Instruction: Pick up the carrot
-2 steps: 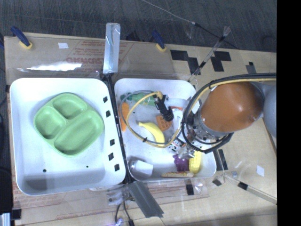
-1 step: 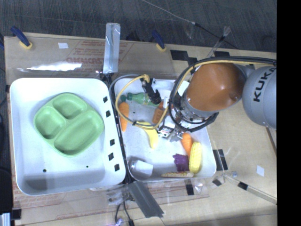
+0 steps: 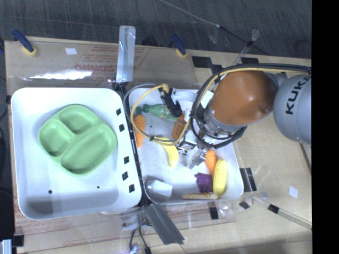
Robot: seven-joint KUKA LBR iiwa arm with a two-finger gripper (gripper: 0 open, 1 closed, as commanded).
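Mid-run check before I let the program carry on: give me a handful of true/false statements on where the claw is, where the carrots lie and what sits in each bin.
1. The green divided plate lies in the left bin. True.
2. The claw is over the left bin. False: it is low in the right bin, among the toy food.
3. An orange carrot lies along the right bin's left wall. True.
4. The corn cob rests on the green plate. False: it lies in the right bin beside a purple item.
5. A second orange piece lies close to the claw. True.
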